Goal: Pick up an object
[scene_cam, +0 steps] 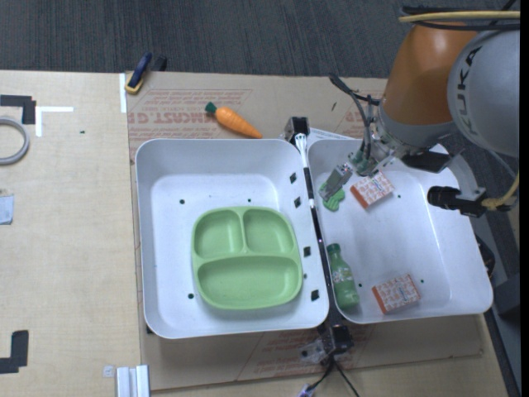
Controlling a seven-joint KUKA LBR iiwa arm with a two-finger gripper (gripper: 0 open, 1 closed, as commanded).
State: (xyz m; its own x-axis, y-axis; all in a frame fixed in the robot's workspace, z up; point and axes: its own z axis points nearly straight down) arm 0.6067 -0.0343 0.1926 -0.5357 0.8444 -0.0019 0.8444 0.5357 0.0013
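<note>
Two white bins sit side by side on the bench as I watch from the remote station. The left bin (pixel 165 304) carries one green plate (pixel 246 259) with three compartments. The right bin (pixel 450 263) carries four loose things: one green bottle (pixel 341 278), two small red-and-white patterned boxes, and one small green piece (pixel 332 199).

The bottle lies on its side against the right bin's left wall. Its long axis runs along that wall, and its narrower end appears to point toward the far side. The far box (pixel 372 190) lies tilted, its long axis rising toward the view's upper right. The near box (pixel 397 294) lies by the front wall at much the same angle.

The gripper (pixel 343 179) hangs low over the right bin's far left corner, just above the green piece and beside the far box. I cannot tell whether it is open or closed, nor whether it touches the green piece: cables and the wrist crowd that spot. The piece is too small to identify.

One toy carrot (pixel 234 121) lies outside on the cardboard behind the left bin. The arm's grey upper body is cut off at the frame's top right.
</note>
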